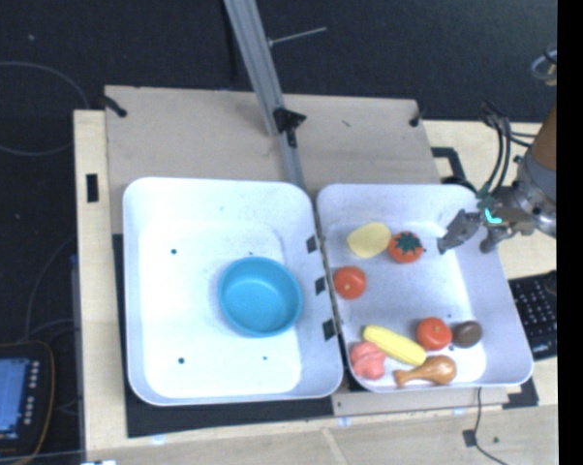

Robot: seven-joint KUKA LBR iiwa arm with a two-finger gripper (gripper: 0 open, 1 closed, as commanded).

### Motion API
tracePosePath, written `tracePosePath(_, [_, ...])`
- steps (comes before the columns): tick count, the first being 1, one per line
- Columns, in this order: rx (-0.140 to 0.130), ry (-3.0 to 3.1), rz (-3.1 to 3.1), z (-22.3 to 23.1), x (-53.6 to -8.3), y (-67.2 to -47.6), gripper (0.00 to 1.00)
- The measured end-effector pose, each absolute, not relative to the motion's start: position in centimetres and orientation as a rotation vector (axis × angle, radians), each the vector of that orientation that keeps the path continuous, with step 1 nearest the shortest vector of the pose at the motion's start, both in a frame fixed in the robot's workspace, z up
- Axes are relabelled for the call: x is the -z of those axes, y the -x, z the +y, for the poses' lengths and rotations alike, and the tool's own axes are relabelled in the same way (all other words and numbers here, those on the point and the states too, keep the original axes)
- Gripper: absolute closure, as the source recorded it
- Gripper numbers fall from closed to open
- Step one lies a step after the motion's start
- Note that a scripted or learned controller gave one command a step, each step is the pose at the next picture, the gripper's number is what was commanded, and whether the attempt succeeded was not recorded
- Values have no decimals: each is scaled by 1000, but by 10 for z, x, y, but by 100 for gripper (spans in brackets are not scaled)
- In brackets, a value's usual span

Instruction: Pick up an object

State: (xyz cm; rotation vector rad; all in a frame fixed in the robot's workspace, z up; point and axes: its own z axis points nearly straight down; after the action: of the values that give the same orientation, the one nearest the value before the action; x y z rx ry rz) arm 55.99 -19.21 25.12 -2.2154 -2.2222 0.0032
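Now hovering over right bin (pixel 485 260) edge, my gripper (pixel 474 236) with jaws spread, holding nothing. Targeting tomato (pixel 405 247): centring above, descending straight, keeping clear of lemon (pixel 369 239).

No legible text, label, brand, number or sign anywhere. Small screen (pixel 9 395) at lower left: glowing blue, content too blurred to read. Keyboard (pixel 536 310) at right edge: key legends too small to make out. White bins (pixel 156 211), blue bowl (pixel 260 295) and toy foods: unmarked.
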Motion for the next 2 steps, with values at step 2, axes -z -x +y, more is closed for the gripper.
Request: tracePosePath(2, [-7,2221,-2220,-200,-193,-565,0])
